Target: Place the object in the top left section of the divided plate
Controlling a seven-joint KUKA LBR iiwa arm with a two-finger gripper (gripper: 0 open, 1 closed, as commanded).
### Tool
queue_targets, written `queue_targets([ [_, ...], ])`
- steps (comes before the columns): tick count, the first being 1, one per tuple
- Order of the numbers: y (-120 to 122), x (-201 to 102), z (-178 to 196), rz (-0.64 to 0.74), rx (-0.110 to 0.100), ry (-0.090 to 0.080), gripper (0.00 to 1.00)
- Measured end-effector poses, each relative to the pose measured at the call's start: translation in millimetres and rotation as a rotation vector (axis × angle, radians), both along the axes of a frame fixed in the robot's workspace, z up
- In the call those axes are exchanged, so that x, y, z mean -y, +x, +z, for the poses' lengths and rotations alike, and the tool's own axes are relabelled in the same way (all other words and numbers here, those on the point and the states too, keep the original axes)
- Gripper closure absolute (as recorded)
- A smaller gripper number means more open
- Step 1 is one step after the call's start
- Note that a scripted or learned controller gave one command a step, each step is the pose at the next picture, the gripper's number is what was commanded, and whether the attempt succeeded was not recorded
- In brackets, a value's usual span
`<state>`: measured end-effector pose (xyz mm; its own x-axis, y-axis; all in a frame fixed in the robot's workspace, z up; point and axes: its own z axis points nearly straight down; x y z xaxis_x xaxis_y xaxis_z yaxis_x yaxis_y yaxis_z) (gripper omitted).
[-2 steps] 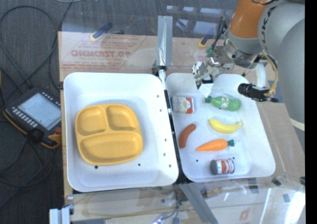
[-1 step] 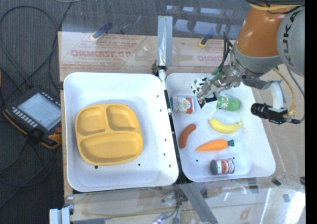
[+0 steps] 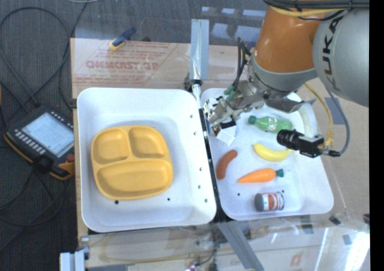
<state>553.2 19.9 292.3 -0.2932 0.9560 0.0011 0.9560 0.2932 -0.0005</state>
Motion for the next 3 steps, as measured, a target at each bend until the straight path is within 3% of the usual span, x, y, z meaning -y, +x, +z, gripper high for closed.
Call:
queue_targets([
  [1, 44.7, -63.3, -31.9, 0.075, -0.001, -0.002, 1.0],
  [2, 18.9, -144.4, -48.8, 0.128, -0.001, -0.001, 1.0],
  [3, 38.4, -198.3, -135.9, 0.446, -0.003, 0.0, 1.0],
])
